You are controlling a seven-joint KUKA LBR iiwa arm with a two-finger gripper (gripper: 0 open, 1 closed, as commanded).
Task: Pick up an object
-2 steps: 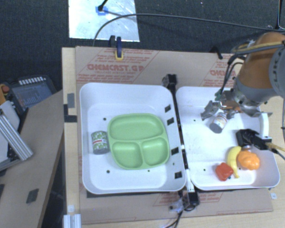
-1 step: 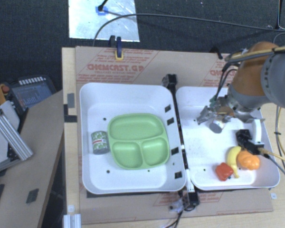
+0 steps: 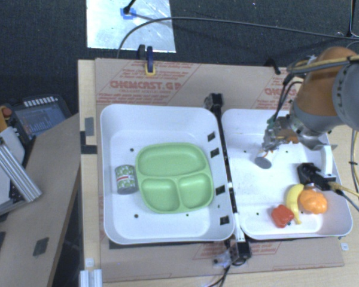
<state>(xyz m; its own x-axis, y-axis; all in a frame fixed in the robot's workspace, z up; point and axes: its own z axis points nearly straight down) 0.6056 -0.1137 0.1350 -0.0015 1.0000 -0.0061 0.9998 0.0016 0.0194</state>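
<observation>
While the arm (image 3: 338, 97) bends in from the right with its orange band uppermost, the wrist points down into the right bin (image 3: 245, 124); the gripper (image 3: 269, 143) hangs low over that bin's far-left part, near the divider between the two bins; whether it is open or closed cannot be told from this slant; a small grey shape (image 3: 263, 161) just under it may be its own tip or a loose piece. Pickable things cluster toward the near-right corner, well apart from the gripper: a banana (image 3: 294, 197) touching an orange (image 3: 314, 202), and a red fruit-like piece (image 3: 281, 215) just beside the banana; bare white floor lies between gripper and cluster. Alongside, the left bin (image 3: 116, 220) holds a green divided plate (image 3: 170, 177) in its middle and a small can (image 3: 125, 179) just beside the plate's left edge; a free margin runs along the far and near rims.
</observation>
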